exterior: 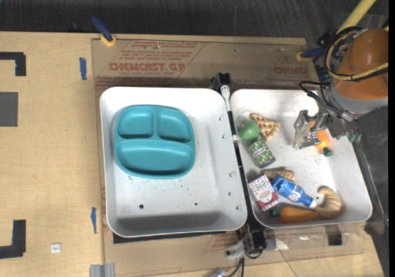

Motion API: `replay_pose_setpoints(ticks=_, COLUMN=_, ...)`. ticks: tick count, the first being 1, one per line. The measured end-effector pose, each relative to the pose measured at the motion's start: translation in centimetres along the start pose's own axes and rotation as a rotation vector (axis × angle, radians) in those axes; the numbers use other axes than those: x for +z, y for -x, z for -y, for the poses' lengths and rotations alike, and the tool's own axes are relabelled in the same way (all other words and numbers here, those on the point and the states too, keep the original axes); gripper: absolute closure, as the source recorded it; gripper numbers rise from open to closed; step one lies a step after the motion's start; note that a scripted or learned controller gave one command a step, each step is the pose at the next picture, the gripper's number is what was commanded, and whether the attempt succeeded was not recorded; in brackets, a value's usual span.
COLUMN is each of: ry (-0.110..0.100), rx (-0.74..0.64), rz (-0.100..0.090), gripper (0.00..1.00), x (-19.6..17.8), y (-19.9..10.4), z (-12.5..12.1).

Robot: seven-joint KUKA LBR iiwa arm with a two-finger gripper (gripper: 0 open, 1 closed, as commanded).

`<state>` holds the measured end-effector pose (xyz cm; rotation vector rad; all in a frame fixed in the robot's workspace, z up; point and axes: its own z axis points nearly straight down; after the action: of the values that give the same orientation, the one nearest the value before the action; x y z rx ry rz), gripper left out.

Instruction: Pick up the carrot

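Carrot in my grip, lift yet to come
My fingers (311,131) clamp the small carrot (323,140), low inside the right bin (364,198).

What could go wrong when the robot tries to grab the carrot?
1. The carrot is small and lies right next to the gripper, a bit to one side. The gripper might just bump it away.
2. A long orange-brown toy at the near edge of the right bin looks a bit like a carrot. The robot could go for that one by mistake.
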<state>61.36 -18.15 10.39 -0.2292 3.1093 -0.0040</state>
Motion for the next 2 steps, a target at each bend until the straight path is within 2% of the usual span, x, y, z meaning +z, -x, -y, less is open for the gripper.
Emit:
replay_pose_setpoints(ticks=1, ry=0.001, rx=0.000, rz=-0.001, gripper=0.00, x=0.1, y=0.0, z=0.0)
replay_pose_setpoints(ticks=2, ry=-0.001, rx=0.341, rz=-0.013, gripper=0.00, x=1.6, y=0.1, z=2.2)
